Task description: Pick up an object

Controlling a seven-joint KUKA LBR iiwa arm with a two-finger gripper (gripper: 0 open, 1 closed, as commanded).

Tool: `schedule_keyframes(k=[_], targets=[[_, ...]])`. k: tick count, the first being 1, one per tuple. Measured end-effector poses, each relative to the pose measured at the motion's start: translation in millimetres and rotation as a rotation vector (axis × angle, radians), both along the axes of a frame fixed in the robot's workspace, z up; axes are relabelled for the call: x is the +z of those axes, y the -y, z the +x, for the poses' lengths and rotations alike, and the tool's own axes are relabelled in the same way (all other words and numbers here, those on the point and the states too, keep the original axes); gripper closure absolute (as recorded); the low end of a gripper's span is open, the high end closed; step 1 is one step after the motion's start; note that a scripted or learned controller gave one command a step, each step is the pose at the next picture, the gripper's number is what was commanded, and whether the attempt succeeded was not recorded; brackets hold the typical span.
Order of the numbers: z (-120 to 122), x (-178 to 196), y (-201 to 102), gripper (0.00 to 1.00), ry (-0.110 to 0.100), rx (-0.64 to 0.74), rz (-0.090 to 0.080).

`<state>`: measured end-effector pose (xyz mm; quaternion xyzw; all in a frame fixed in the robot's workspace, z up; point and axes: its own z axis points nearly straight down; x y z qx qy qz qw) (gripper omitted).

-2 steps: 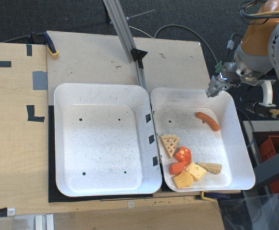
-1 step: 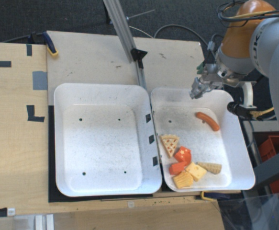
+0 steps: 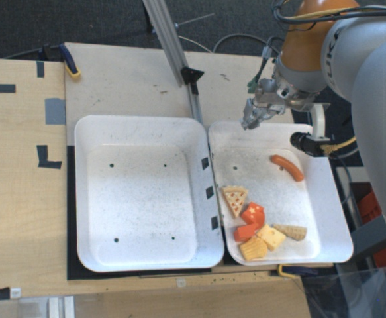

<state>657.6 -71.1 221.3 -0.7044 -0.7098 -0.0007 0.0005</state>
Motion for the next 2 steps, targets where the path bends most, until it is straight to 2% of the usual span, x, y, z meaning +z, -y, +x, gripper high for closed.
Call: schedule_keyframes(k=[1,2], targets=[[3.8,9.0,-62.2,1.0,0.0,0.0,0.0],[-0.3,2.5,-112.3,1.0,-0.003,-0.001,-0.001]])
